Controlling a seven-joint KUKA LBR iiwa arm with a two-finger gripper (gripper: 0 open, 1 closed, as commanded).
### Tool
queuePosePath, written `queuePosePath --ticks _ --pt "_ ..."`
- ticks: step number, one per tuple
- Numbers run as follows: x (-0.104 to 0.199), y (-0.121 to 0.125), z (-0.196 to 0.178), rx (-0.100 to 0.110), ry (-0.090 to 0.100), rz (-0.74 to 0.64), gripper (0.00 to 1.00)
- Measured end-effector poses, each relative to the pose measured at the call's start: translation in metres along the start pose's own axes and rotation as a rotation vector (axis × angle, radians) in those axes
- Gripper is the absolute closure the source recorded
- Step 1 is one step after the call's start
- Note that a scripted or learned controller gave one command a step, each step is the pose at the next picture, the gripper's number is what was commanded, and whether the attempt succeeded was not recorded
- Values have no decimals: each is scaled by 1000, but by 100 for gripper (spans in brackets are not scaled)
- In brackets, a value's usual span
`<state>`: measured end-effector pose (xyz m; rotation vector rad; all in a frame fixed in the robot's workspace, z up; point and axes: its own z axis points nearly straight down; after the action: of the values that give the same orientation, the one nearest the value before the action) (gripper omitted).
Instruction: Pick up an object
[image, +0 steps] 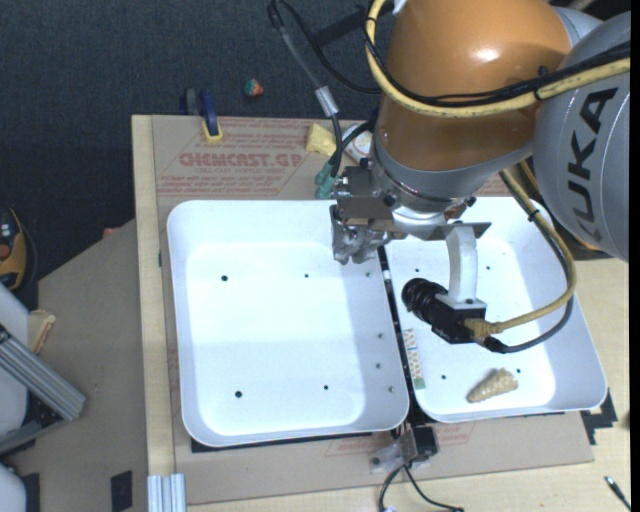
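A tan, cone-shaped ridged object (493, 384) lies near the front edge of the right bin (560, 340). My gripper (352, 243) hangs under the big orange wrist band, over the back of the left bin (200, 300) right beside the divider between the bins. It is well apart from the tan object, up and to the left of it. A black cylindrical fitting (438, 308) with a tan cable and a white bracket (463, 265) hangs off the arm over the right bin.
The bins rest on a brown board (240, 155) with red lettering. A blue clamp (208, 115) and a yellow tag (322, 140) sit at its back edge. A small coloured item (254, 88) lies on the dark floor beyond. The arm covers the back of the right bin.
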<state>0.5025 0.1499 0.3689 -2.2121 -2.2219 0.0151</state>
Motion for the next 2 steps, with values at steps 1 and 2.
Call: queuePosePath --ticks 1,2 --pt "67 22 97 -1 0 -2 100" --pt "76 -3 -64 -29 12 0 100"
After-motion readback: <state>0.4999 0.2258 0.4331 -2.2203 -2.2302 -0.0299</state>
